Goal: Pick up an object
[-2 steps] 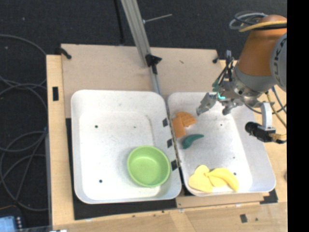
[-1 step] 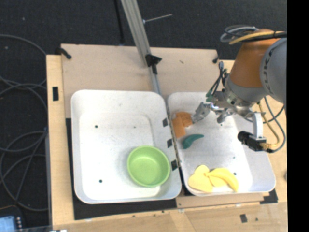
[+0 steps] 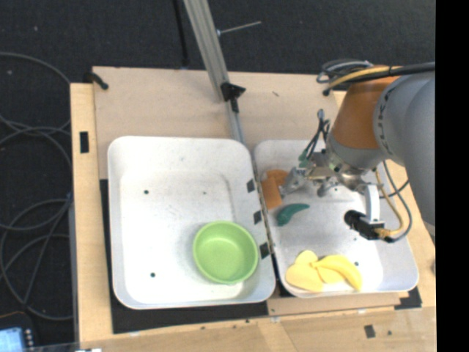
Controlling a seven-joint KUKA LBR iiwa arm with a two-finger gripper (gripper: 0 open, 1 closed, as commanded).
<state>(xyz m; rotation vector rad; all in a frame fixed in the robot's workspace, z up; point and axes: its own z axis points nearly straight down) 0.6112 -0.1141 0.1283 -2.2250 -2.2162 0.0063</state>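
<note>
My gripper (image 3: 306, 180) hangs low over the right bin (image 3: 399, 259), near its back left part. Just to its left an orange-brown block (image 3: 273, 186) lies against the bin's left wall. A small teal piece (image 3: 291, 211) lies in front of the gripper, close below it. Toward the front of the same bin sits a yellow bunch of bananas (image 3: 324, 271). In the front right of the left bin (image 3: 146, 167) stands a green bowl (image 3: 226, 251). Nothing can be seen held in the gripper.
The grey arm with its orange band (image 3: 363, 119) covers the right bin's back right corner. A slanted metal pole (image 3: 212, 57) rises behind the bins. Black cables (image 3: 392, 211) loop beside the wrist.
</note>
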